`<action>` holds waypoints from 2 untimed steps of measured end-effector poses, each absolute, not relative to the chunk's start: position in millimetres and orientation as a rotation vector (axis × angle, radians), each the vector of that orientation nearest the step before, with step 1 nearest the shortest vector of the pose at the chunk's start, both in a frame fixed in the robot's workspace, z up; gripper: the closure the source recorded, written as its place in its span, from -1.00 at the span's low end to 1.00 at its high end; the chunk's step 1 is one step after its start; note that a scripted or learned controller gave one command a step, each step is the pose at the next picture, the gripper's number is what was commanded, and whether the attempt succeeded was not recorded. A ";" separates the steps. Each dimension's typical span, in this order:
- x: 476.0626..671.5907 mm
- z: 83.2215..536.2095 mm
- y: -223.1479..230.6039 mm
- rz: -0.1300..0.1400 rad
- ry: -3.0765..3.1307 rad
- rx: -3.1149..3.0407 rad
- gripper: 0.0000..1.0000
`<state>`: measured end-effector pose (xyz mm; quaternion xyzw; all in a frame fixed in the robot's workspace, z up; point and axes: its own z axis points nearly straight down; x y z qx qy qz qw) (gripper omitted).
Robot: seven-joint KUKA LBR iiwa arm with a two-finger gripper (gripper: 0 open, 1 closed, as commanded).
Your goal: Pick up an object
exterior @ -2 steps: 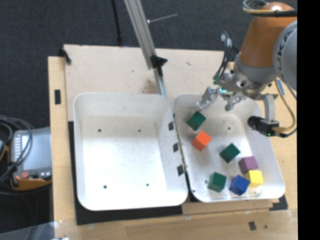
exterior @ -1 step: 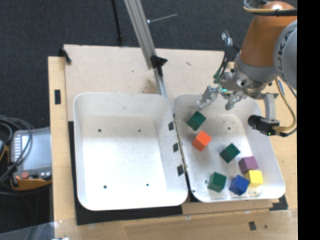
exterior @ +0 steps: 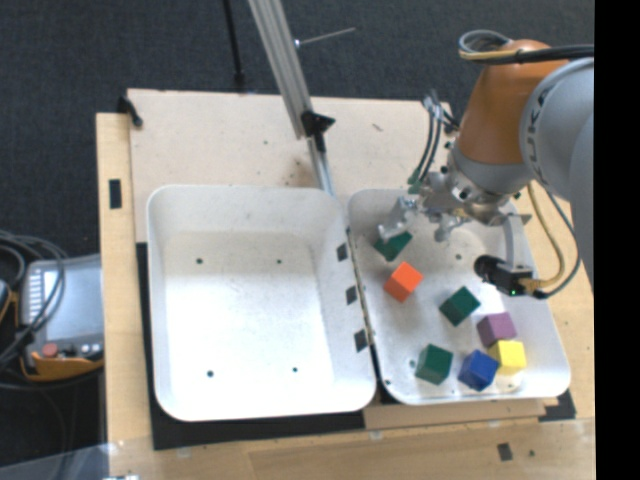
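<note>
From above, the grey arm with its orange band reaches in from the right over the right bin [exterior: 560, 373]. The gripper [exterior: 415, 218] hangs low at that bin's upper left, fingers apart, one at each side; a small dark green block [exterior: 394, 245] sits just below the left finger, not clamped. Nearby lie an orange cube [exterior: 403, 281], a green cube [exterior: 459, 305], a purple cube [exterior: 496, 327], a yellow cube [exterior: 510, 355], a blue cube [exterior: 478, 369] and another green cube [exterior: 434, 363]. The left bin [exterior: 160, 218] lies alongside.
</note>
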<state>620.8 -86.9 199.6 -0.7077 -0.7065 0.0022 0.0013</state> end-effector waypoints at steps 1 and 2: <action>619.6 137.0 -92.8 0.009 -2.217 -2.222 -1.00; 619.4 94.9 -94.3 0.004 -2.218 -2.226 -1.00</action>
